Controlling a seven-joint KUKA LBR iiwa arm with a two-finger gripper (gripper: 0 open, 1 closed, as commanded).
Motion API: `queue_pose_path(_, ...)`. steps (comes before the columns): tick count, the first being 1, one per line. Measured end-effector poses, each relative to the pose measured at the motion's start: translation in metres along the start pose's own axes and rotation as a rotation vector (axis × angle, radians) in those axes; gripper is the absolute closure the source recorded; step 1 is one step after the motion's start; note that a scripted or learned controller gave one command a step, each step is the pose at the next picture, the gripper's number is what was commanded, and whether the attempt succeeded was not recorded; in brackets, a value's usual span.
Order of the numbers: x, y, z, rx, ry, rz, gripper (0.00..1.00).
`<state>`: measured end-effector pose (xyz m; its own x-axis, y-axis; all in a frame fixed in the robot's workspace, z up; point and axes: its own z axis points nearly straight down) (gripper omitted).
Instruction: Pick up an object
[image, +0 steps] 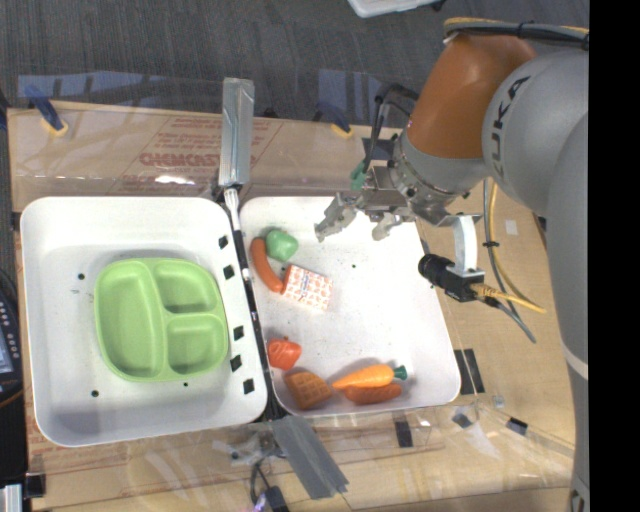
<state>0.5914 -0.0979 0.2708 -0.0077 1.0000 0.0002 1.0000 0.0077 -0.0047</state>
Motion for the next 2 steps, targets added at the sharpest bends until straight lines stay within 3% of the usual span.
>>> queue_pose_path(1,-0.002,-0.008,0.121,0.005,0.001,0.021,0.00)
queue_pose_path(2,-0.014,-0.014,0.180,-0.001,0.000,-0.033,0.00)
